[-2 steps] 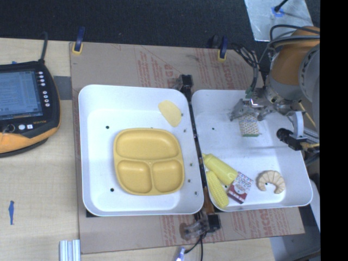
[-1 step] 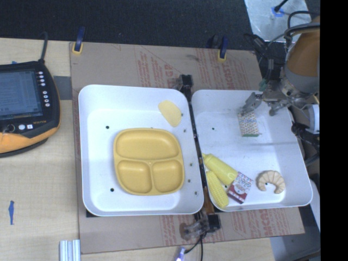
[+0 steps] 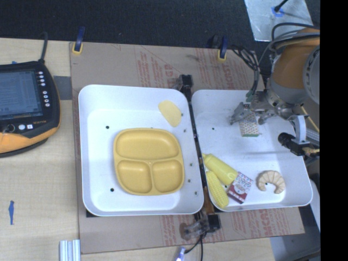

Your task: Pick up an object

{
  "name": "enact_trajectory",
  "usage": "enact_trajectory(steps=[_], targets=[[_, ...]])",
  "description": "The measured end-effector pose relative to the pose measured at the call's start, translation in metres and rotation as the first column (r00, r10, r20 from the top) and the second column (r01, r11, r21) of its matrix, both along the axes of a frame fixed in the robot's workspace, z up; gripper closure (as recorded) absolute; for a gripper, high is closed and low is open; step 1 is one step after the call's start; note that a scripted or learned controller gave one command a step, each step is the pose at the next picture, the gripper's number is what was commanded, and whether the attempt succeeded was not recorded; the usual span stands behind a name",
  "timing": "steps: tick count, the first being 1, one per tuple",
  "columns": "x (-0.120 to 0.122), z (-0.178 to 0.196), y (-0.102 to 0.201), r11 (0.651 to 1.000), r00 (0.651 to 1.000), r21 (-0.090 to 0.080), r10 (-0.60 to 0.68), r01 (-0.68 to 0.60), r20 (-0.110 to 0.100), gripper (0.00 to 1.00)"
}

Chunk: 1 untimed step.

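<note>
My gripper (image 3: 249, 123) hangs over the back part of the right bin (image 3: 217, 105), below the orange-banded wrist (image 3: 291, 64). Under its tip shows a small checkered patch (image 3: 249, 129); I cannot tell whether that is a part of the gripper or an object. Two yellow corn cobs (image 3: 218, 178) lie at the front left of this bin, well in front of the gripper. A small red packet (image 3: 240, 187) rests beside them. A tan croissant (image 3: 271, 180) lies at the front right.
The left bin (image 3: 92, 145) holds a yellow divided plate (image 3: 148, 160) and a pale yellow flat piece (image 3: 170, 113) at its back right. A tablet in an orange case (image 3: 24, 105) lies left of the bins. Cables (image 3: 255, 58) trail behind the right bin.
</note>
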<state>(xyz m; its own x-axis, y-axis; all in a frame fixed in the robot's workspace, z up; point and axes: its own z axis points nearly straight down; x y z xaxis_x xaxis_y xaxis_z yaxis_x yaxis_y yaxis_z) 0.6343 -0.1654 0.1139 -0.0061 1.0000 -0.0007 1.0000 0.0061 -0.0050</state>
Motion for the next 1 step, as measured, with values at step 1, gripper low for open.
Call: enact_trajectory(steps=[1], targets=[[0.0224,0.0127,-0.0127,1.000,1.000,0.001,-0.001,0.001,0.004,0.00]])
